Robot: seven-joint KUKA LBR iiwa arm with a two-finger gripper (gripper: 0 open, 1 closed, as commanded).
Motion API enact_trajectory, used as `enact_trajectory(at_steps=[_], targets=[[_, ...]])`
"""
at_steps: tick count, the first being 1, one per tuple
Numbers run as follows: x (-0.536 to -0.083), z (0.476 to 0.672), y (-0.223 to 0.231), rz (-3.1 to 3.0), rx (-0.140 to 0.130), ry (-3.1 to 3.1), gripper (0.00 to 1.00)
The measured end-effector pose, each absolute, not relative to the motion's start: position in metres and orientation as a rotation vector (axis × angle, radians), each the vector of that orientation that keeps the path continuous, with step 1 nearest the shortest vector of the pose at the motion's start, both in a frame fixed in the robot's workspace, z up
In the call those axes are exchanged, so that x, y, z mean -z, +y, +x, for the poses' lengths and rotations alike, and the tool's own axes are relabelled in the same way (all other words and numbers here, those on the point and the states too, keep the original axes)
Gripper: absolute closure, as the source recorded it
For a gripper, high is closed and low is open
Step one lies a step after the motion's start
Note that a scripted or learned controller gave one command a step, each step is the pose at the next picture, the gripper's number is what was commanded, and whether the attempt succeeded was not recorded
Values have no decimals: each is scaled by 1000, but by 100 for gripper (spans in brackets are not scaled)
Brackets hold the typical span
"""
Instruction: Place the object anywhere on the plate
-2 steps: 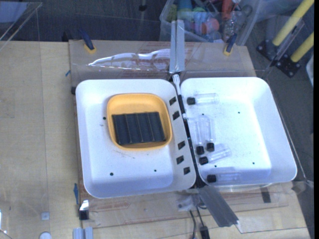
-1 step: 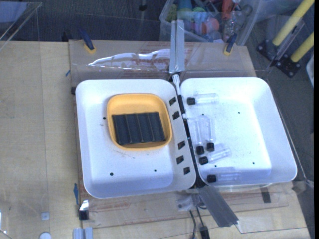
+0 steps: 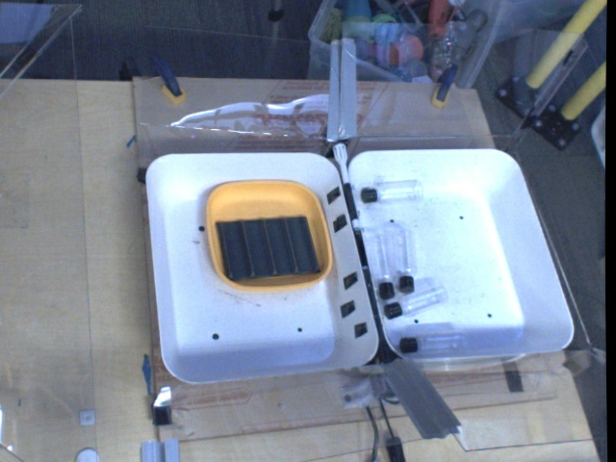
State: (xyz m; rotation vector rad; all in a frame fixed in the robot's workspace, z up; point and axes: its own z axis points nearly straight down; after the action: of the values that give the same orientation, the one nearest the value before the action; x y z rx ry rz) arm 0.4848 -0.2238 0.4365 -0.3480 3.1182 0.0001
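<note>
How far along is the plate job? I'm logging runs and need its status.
Done, by the look of it: a dark ridged block lies on the yellow plate in the left bin. Nothing is in hand. Clear vials lie in the right bin.

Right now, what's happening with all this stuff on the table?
Two shallow white bins sit side by side on the bench. The left white bin holds a yellow, rounded-square plate with a dark, ribbed rectangular pad lying on it. The right white bin holds several small clear plastic tubes with black caps, scattered near its left side. Nothing is touching any of them at this moment, so the tubes are just lying there.
</note>
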Motion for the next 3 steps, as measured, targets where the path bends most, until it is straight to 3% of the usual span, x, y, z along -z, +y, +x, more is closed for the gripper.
enact_trajectory(at_steps=[1, 2, 3], targets=[[-448, 487, -224, -343, 5, 3109, 100], [-436, 486, -223, -724, 1, 3052, 100], [-369, 533, -221, -1311, 1, 2849, 100]])
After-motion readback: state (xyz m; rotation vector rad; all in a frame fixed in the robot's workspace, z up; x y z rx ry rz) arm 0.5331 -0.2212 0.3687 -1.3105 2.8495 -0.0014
